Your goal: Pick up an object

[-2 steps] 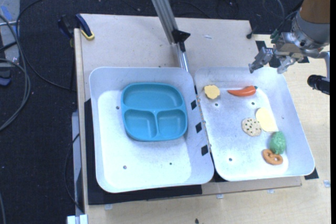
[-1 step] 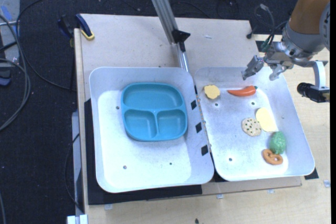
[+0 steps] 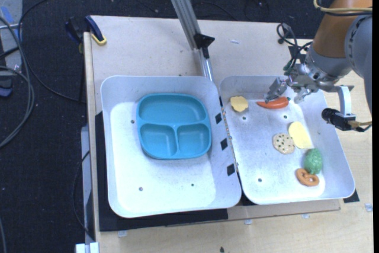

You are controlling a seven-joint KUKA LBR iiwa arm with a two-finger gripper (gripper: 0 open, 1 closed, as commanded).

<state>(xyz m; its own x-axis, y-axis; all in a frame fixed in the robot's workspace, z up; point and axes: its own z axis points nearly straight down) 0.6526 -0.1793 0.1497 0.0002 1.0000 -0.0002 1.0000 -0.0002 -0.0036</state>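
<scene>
The left white bin (image 3: 118, 145) held a blue plastic tray with three parts (image 3: 174, 126), and in the right white bin (image 3: 260, 181) the gripper (image 3: 277, 93) hung with fingers apart just above a red toy chili pepper (image 3: 273, 104).

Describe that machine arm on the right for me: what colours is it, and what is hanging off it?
The arm is rounded and bulky, grey with a broad orange band above the wrist. A thin pale cable loops over the orange part, and dark cables trail beside the wrist. Its end narrows to a silvery metal gripper, with a white bracket and a small black part fixed to its side.
</scene>
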